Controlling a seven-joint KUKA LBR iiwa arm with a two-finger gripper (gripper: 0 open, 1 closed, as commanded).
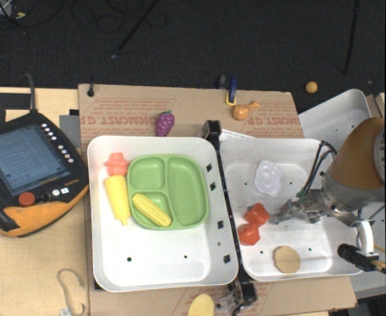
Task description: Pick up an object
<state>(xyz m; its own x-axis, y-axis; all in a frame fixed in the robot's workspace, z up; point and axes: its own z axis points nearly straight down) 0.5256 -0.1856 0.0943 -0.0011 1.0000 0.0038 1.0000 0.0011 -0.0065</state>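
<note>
My gripper [286, 212] hangs low over the right bin [314, 151], at the end of the grey arm with the orange band [357, 157]. Just left of it lie two red pieces: one red piece [256, 213] close to the gripper tip and another [248, 234] below it. A clear crumpled plastic object [268, 177] rests further back in the bin. A round tan disc [287, 259] lies near the bin's front wall. Nothing is visibly held.
The left bin [153, 268] holds a green divided plate [169, 189] with a corn cob [152, 210], a yellow bottle [118, 197] and a pink piece [116, 164]. A purple grape toy [164, 122] and an orange pear-like toy [243, 110] lie on the cardboard behind. A teach pendant [28, 170] sits at left.
</note>
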